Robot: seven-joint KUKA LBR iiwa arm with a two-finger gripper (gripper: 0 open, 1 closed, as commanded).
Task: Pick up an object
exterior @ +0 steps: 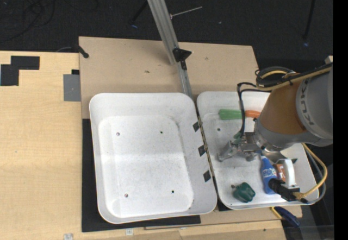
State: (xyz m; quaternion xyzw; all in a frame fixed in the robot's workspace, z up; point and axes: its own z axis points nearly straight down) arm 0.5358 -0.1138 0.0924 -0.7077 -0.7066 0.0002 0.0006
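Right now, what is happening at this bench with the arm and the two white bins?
A grey KUKA arm with an orange band reaches in from the right and is down inside the right bin. Its gripper sits low over the bin floor, near the middle. Around it lie a light green object, a dark green object and a blue object. None of them is seen held between the jaws, so no pick is confirmed. The left bin sits beside it.

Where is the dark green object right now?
The dark green object lies in the right bin, near its front edge, left of the blue object and below the gripper.
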